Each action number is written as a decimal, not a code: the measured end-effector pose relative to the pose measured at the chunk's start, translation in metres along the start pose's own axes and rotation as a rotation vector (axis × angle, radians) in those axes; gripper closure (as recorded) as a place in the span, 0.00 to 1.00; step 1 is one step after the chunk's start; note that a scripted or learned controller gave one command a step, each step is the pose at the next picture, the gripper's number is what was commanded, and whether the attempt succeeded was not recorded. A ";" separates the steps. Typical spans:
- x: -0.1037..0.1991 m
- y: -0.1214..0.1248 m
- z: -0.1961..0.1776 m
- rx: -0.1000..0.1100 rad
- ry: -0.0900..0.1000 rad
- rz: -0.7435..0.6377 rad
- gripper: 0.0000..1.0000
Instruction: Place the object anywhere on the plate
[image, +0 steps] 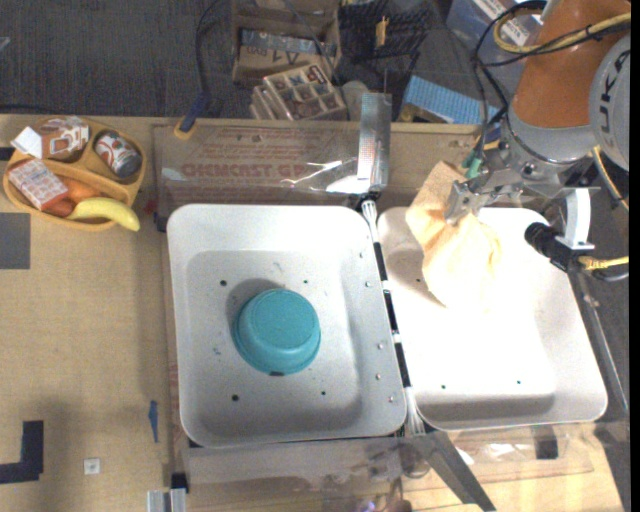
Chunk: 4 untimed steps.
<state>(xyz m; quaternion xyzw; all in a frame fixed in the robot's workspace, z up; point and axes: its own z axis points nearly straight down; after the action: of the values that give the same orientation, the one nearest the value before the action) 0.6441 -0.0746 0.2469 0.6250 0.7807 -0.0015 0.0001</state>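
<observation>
A teal round plate (278, 330) lies in the middle of the left white bin (200, 240). A pale yellow cloth (458, 255) hangs crumpled over the back left part of the right bin (500, 385). Its upper corner is drawn up to my gripper (463, 200), which is shut on the cloth's top edge. The gripper is above the back of the right bin, well to the right of the plate and beyond it. The arm's grey wrist and orange band (560, 70) rise behind it at the upper right.
A yellow tray (30, 195) with a banana (105, 211) and small food packs sits on the bench at the far left. Clear plastic wrap (290, 170) lies behind the left bin. A metal clip strip (373, 150) stands where the two bins meet.
</observation>
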 end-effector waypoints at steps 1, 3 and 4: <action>0.002 0.002 0.024 0.003 0.002 -0.006 1.00; 0.096 0.015 0.039 -0.002 0.002 -0.807 1.00; 0.146 0.032 0.024 -0.009 -0.002 -1.206 1.00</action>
<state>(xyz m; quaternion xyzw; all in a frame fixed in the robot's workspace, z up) 0.6434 0.0747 0.2230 0.0720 0.9974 0.0013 0.0026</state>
